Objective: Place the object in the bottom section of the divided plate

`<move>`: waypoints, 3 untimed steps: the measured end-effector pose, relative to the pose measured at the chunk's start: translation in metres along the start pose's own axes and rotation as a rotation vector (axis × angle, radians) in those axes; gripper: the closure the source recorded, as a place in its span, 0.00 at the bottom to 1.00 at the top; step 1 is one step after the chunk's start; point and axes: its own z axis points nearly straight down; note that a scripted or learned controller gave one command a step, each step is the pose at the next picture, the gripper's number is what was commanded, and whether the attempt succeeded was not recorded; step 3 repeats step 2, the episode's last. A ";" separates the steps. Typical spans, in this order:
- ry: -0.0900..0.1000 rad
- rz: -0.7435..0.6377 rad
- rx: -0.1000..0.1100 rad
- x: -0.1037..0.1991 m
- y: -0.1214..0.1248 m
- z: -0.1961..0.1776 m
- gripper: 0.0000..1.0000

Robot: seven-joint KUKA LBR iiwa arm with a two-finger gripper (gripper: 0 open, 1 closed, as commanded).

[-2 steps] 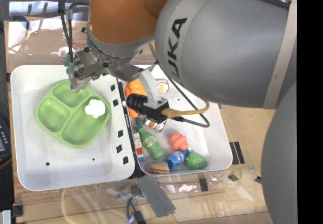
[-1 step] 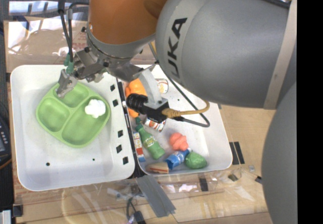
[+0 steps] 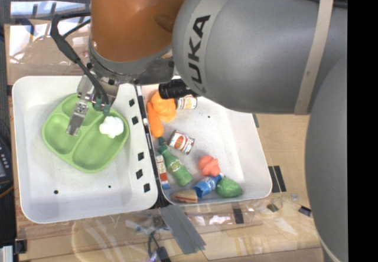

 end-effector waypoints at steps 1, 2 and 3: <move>-0.002 -0.004 0.001 -0.001 0.000 -0.011 1.00; -0.004 -0.009 0.002 -0.001 0.001 -0.021 1.00; -0.004 -0.009 0.002 -0.001 0.001 -0.021 1.00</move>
